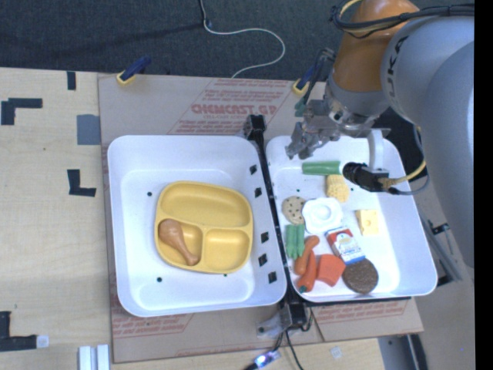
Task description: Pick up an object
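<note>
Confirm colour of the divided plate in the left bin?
Yellow, plain. The divided plate shows clearly in the camera view.

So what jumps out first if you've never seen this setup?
Probably the big grey arm with its orange band reaching in from the right, its gripper above the right bin full of toy food. Next, the yellow divided plate in the left bin, with a chicken drumstick on it.

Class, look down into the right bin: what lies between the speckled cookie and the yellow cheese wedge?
In the camera view, a white fried egg lies between the cookie and the cheese wedge.
</note>
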### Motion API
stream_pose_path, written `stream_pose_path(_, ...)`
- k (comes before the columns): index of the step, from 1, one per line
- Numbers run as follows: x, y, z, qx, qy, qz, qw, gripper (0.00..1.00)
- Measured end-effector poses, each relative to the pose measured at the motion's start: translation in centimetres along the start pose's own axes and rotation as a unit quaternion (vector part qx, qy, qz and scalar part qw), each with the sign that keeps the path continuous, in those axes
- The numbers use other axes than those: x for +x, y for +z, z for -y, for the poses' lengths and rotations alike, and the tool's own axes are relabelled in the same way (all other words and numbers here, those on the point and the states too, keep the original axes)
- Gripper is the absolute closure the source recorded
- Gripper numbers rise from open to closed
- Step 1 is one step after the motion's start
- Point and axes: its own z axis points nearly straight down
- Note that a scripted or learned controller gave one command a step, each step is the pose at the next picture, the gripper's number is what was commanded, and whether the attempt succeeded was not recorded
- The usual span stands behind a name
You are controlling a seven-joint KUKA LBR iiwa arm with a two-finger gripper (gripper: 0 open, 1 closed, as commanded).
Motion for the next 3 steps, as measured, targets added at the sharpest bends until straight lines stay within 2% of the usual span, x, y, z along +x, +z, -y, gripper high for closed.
stream_pose_path(1,3.3,-0.1,-0.9,-0.001,0.001,0.000,1.0000,1.00)
stream_pose_path(2,3.7,-0.9,-0.1,0.000,0.002,0.000,1.0000,1.00)
stream_pose_path(3,2.8,-1.8,-0.8,-0.001,0.002,0.000,1.0000,1.00)
